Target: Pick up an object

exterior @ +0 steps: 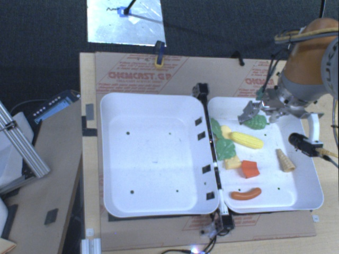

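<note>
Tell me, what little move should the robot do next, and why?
Probably lower a little straight onto the green toy. The gripper hangs right at that toy's upper edge in the right bin, and the view shows nothing held yet. The corn lies apart, so it shouldn't get in the way.

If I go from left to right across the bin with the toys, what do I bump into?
Green leafy toy → yellow corn → ice cream cone.
</note>
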Tool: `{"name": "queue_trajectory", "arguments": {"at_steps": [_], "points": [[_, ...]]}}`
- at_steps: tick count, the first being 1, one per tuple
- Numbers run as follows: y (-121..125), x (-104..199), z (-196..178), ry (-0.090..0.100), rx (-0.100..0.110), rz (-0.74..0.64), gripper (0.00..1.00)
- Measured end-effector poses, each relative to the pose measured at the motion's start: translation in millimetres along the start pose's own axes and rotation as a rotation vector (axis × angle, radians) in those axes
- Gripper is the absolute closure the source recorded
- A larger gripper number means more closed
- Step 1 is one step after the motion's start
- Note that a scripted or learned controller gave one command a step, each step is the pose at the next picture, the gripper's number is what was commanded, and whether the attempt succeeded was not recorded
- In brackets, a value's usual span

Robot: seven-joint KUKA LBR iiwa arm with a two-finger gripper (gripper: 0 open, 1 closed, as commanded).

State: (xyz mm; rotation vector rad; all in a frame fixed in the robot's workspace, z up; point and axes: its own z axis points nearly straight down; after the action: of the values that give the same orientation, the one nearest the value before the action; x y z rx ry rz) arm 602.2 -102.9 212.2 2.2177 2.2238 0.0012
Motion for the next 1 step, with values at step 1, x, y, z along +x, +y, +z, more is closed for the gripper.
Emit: {"name": "queue_trajectory", "arguments": {"at_steps": [1], "points": [[-19.1,-41.6,127.5,0.0,0.009,0.005,0.0]]}}
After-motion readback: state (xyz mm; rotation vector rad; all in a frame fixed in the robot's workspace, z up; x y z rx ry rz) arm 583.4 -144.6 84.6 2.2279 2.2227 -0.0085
